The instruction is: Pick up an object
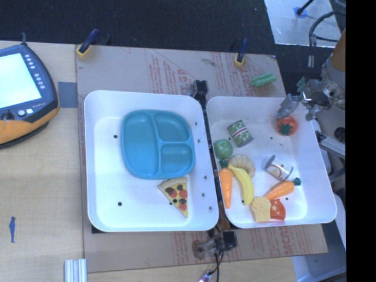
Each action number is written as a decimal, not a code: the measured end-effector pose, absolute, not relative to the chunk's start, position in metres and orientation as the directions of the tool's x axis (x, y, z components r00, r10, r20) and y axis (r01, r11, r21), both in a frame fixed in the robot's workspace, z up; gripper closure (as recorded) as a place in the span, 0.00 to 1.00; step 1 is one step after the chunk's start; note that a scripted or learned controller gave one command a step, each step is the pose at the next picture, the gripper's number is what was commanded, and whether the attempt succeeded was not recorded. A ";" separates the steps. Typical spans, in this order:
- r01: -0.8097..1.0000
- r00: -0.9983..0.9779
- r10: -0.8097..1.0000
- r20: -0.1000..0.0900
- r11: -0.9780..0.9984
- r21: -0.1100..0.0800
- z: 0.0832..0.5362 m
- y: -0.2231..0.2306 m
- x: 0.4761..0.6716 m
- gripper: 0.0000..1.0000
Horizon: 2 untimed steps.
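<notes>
My gripper [298, 109] hangs over the far right corner of the right bin [311, 151], open, with nothing between its fingers. A red tomato [286, 126] lies just below and in front of the fingertips, apart from them. The same bin holds a green can [239, 133], a green round fruit [222, 149], a banana [244, 183], two carrots [226, 187] [280, 190], a small tin [278, 169] and a yellow block [261, 209] beside a red piece [277, 210].
The left bin [100, 157] holds a blue divided plate [157, 143] and a pizza slice [175, 194]. A green toy [262, 80] lies on the board behind the right bin. A tablet [20, 90] sits at the far left. Clamps stand between the bins.
</notes>
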<state>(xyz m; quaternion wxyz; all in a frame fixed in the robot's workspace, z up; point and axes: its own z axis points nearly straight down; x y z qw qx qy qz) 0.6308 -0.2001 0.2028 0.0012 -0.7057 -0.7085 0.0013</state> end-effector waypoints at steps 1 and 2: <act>1.000 -0.005 1.000 0.000 0.005 -0.006 0.091 -0.212 0.589 0.00; 1.000 -0.007 1.000 -0.002 0.007 -0.006 0.102 -0.213 0.589 1.00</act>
